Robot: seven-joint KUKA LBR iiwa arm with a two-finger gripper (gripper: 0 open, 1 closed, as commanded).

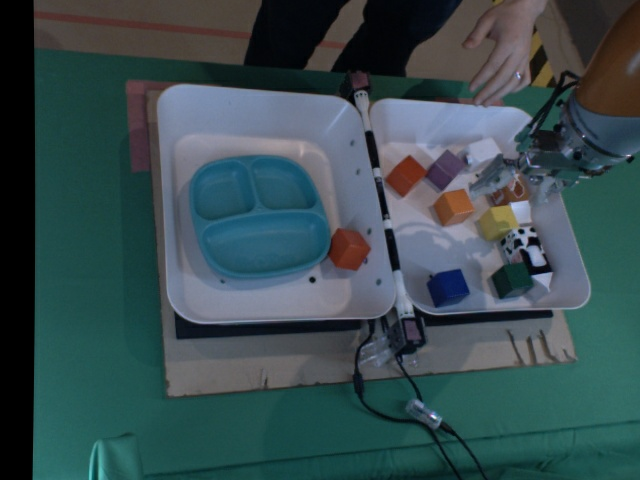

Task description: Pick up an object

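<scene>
Right of frame: I see the metal two-finger gripper [508, 178] over the right white bin [420, 118], fingers apart, hovering at a brown cube [512, 191] beside a yellow cube [496, 222].

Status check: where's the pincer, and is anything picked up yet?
Pincer low over right bin, far corner. Nothing seen held. Brown block right under it; yellow block close by. Person's hand over the far rim.

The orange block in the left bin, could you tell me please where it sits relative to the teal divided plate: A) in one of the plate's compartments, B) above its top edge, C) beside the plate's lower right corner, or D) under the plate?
C: the orange block rests on the bin floor against the lower right corner of the teal plate, outside its compartments.
</scene>
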